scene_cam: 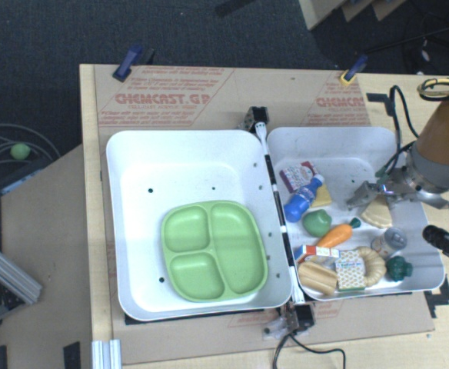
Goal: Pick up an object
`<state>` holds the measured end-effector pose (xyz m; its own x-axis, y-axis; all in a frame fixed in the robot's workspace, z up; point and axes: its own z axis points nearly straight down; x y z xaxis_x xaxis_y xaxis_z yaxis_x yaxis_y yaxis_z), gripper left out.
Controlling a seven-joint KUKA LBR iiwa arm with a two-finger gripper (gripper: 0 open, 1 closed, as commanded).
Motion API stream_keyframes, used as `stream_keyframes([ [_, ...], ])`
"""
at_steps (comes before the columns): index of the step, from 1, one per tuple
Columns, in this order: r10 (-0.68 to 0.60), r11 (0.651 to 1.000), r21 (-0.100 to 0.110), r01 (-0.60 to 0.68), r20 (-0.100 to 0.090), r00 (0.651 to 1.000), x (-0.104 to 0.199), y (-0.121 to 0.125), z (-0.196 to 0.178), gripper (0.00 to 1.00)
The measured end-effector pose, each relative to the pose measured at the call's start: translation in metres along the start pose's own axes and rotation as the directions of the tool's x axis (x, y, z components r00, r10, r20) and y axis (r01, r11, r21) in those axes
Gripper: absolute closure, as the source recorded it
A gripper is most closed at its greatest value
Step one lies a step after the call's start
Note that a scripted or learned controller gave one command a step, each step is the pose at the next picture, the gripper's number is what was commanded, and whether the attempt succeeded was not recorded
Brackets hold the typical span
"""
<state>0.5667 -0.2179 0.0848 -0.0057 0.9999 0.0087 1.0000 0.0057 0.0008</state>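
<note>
The right bin (340, 141) holds several small items. A blue bottle (301, 198) lies beside a pink-and-white packet (296, 177), with a green round piece (317, 223) and an orange carrot (336, 235) below them. Along the near wall are a bread roll (317, 277) and a small patterned box (350, 271). My gripper (372, 194) hangs low over the right side of this bin, just above a tan slice (378, 216), and the arm's orange band (444, 133) is behind it. Nothing can be seen held in it.
The left bin (132, 167) bears a green divided plate (211, 250). A dark green piece (398, 267) and a grey item (390, 241) lie near the right bin's right wall. Black cables (397, 106) run beside the arm. Clamps (257, 118) join the bins.
</note>
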Motion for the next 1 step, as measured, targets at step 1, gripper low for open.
stream_keyframes([
  [1, 0.004, 1.000, 0.001, -0.004, 0.007, 1.000, 0.1113, 0.0059, 0.0006, 0.00],
])
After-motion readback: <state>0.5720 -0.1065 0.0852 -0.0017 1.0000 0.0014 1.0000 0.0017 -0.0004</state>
